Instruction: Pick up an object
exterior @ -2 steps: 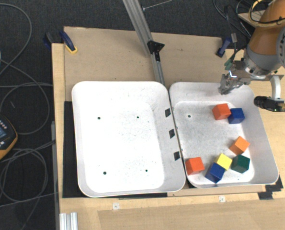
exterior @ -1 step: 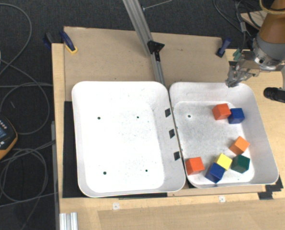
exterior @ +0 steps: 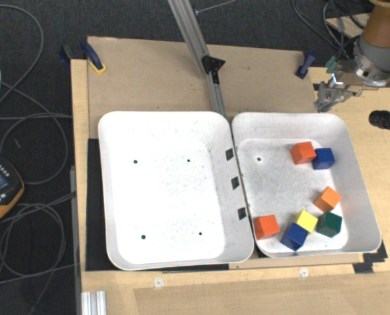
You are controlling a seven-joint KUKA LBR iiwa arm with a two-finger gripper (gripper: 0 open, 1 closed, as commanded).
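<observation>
The right bin (exterior: pixel 352 195) holds several small cubes. An orange cube (exterior: pixel 303 152) touches a blue cube (exterior: pixel 323 158) near the bin's far side. Toward the near edge lie another orange cube (exterior: pixel 328 198), a dark green cube (exterior: pixel 329 224), a yellow cube (exterior: pixel 306 220), a blue cube (exterior: pixel 293 235) and an orange-red cube (exterior: pixel 267 226). My gripper (exterior: pixel 327 100) hangs above the bench just beyond the right bin's far rim, with nothing seen between its fingers. It is well clear of every cube.
The left bin (exterior: pixel 116 176) lies beside the right one, with black clips along their shared edge. A slanted metal pole (exterior: pixel 193 38) rises from the bench behind the bins. Blue clamps (exterior: pixel 93 56) sit on the bench's far corners. Cables cover the floor at left.
</observation>
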